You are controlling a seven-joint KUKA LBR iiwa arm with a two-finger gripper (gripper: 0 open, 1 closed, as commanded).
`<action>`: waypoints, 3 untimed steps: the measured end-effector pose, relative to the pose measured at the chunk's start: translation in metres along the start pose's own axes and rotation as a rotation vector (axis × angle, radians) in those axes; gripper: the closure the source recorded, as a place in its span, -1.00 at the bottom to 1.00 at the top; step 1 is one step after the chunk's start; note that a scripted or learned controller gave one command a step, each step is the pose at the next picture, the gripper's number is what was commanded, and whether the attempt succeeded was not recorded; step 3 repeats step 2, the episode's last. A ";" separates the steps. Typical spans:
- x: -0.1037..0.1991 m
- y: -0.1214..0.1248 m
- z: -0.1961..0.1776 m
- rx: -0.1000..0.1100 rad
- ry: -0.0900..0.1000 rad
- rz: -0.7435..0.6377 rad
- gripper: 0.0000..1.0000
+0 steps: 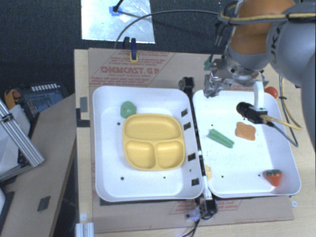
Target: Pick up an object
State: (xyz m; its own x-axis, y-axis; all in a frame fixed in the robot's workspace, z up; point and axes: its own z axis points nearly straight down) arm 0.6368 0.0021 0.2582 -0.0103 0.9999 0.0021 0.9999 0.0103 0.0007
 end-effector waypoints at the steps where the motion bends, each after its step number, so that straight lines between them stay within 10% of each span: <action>1: 0.048 0.004 0.008 -0.001 0.000 0.001 1.00; 3: 0.094 -0.011 0.012 0.001 -0.001 0.002 1.00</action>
